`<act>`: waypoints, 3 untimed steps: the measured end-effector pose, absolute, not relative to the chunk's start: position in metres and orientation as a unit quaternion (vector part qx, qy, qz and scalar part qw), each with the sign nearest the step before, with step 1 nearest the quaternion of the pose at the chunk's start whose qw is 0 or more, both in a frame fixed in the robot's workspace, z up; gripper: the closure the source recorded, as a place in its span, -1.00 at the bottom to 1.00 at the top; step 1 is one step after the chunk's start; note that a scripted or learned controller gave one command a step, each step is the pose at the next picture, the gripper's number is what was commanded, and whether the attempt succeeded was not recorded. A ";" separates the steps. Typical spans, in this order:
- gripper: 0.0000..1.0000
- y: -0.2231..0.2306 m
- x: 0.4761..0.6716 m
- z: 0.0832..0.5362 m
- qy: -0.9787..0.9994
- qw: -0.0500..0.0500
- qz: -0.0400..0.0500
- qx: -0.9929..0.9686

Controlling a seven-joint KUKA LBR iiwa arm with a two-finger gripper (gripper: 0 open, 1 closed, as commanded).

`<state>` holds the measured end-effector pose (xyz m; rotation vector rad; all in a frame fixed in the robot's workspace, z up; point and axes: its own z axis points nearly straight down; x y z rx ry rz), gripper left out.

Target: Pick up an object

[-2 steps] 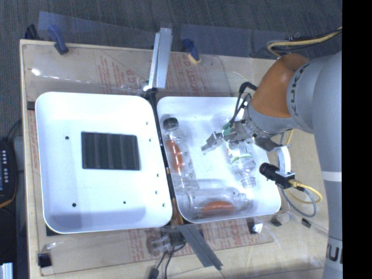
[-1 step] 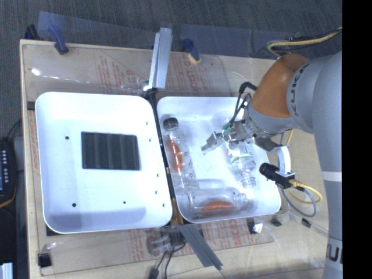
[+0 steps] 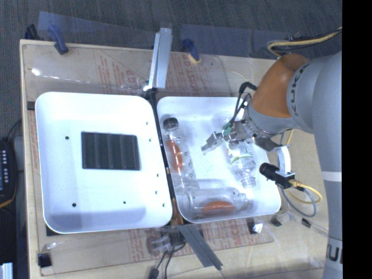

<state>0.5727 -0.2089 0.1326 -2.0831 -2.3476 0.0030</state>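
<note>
My gripper (image 3: 213, 142) hangs low over the middle of the right bin (image 3: 197, 109), reaching in from the right. Just to its right, under the wrist, a small clear bottle with a green label (image 3: 242, 160) lies on the bin floor. Along the bin's left wall lies a clear bottle with orange contents (image 3: 175, 149), its dark cap toward the back. A larger clear bottle holding something orange (image 3: 214, 203) lies across the front. Nothing shows between the gripper and the bin floor.
The left bin (image 3: 58, 115) holds a dark ribbed rectangular block (image 3: 110, 150) near its middle. A grey metal bar (image 3: 160, 57) stands behind the gap between the bins. Blue clamps (image 3: 58, 42) grip the bench's back edge.
</note>
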 end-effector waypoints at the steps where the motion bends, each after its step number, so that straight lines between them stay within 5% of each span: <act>1: -1.00 -0.209 0.573 0.133 -0.748 0.002 0.001 -0.664; 2: -1.00 -0.209 0.573 0.133 -0.748 0.002 0.001 -0.664; 3: -1.00 -0.209 0.550 0.193 -0.762 0.000 0.000 -0.647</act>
